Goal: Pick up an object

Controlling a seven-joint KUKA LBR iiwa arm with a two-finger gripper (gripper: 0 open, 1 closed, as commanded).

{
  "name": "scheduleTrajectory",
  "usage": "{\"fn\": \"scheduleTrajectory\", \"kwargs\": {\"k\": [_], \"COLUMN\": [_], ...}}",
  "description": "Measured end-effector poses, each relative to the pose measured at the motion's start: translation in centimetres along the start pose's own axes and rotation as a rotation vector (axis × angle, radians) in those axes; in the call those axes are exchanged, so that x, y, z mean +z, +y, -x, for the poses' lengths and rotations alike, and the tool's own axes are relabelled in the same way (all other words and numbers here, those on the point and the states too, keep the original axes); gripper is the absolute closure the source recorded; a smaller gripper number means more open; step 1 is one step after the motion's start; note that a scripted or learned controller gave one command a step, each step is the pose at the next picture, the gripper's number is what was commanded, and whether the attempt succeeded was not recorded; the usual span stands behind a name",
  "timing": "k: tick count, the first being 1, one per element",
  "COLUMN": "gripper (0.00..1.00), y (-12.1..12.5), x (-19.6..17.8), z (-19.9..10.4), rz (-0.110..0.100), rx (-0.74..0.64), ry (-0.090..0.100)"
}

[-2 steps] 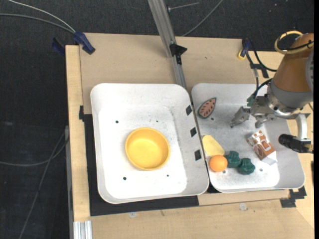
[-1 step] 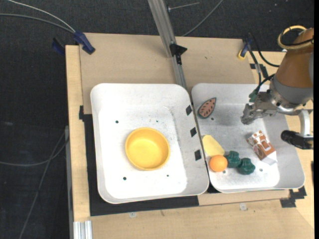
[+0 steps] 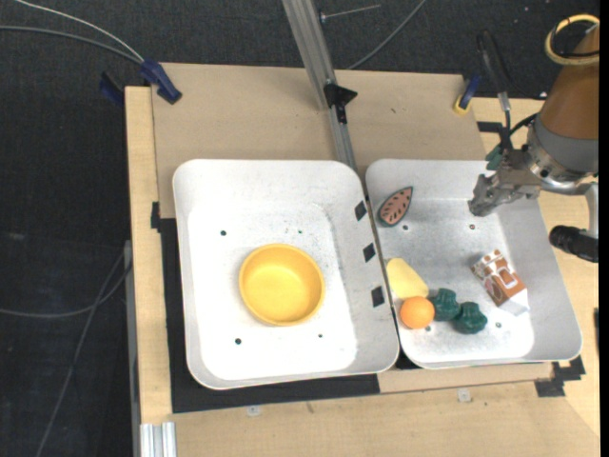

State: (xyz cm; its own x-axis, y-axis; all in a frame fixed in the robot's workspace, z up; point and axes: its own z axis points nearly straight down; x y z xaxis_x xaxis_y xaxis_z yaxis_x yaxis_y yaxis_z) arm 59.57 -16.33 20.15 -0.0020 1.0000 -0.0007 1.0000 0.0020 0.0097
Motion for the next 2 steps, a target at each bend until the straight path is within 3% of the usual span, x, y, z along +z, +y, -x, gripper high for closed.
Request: {"fn": "scheduleTrajectory", "kwargs": {"k": [1,2], "gripper": [1.0,1.0], "y": [0.2,0.0], "x": [-4.4,-3.4], "z": [0.0,-5.6], "rz": [-0.001,-0.018], "rx": [0.0,-0.004], "ry": [0.0,0.008]}}
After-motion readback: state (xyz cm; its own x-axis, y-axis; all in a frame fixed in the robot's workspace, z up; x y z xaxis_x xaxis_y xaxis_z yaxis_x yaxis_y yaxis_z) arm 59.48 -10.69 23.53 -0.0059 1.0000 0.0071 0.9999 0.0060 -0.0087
